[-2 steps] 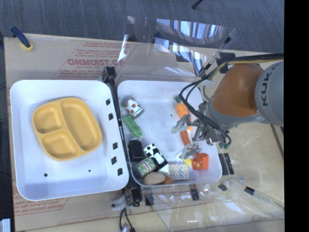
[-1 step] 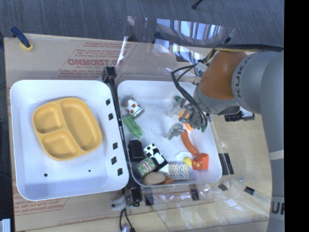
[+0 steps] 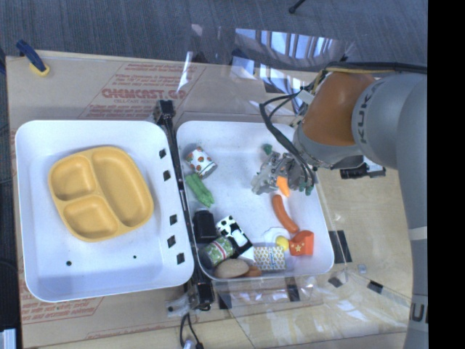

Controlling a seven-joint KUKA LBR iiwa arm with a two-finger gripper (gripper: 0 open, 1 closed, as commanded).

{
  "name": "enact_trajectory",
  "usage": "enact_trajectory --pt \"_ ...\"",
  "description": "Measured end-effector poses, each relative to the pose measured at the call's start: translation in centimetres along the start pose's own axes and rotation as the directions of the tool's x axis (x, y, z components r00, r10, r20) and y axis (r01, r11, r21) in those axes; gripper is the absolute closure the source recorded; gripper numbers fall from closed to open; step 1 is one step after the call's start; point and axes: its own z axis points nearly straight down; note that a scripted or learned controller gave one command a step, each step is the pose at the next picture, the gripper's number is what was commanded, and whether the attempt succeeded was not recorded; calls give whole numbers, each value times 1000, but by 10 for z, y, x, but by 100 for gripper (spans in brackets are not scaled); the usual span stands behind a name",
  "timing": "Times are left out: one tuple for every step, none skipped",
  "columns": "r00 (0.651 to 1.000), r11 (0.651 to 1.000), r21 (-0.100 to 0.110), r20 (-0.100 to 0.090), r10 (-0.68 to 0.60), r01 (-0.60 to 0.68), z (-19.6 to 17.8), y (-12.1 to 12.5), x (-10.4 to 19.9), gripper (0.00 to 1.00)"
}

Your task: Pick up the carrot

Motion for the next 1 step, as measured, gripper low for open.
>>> enact_trajectory --pt "959 959 1 -1 283 -283 -70 12 -24 100"
